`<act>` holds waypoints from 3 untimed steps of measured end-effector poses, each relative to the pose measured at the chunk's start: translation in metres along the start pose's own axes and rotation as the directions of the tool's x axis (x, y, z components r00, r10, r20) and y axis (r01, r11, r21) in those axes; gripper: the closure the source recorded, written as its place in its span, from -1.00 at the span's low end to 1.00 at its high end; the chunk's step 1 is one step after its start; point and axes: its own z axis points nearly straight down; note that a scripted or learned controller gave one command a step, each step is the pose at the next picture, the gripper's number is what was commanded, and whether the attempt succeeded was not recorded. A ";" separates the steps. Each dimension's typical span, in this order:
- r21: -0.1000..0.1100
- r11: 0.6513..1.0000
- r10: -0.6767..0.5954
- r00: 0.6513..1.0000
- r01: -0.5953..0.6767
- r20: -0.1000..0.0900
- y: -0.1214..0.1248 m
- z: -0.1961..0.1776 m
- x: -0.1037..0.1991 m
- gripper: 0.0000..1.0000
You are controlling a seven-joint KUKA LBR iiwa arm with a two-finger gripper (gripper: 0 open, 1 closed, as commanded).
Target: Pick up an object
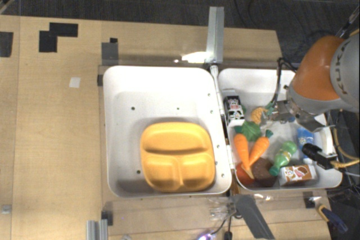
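hovering over the right bin [254, 80], pincer [277, 112] grip impossible to tell, near two light, stiff, slippery toy carrots [250, 150] lying mid-bin, best pinched across the orange body.

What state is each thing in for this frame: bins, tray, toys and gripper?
left bin: holds the yellow tray.
yellow tray: lying flat, compartments up.
right bin: holds a pile of toys.
two toy carrots: lying side by side in the pile.
green bottle: on its side.
small carton: lying flat near the bin's front edge.
gripper: low over the pile; nothing seen between its fingers.
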 end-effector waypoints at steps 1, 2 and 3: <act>0.006 0.986 0.169 0.986 -0.169 0.002 -0.024 -0.006 -0.076 1.00; 0.002 0.820 0.573 0.820 -0.573 0.004 0.008 0.020 -0.058 1.00; 0.005 0.714 0.700 0.714 -0.700 0.006 0.074 -0.095 -0.081 1.00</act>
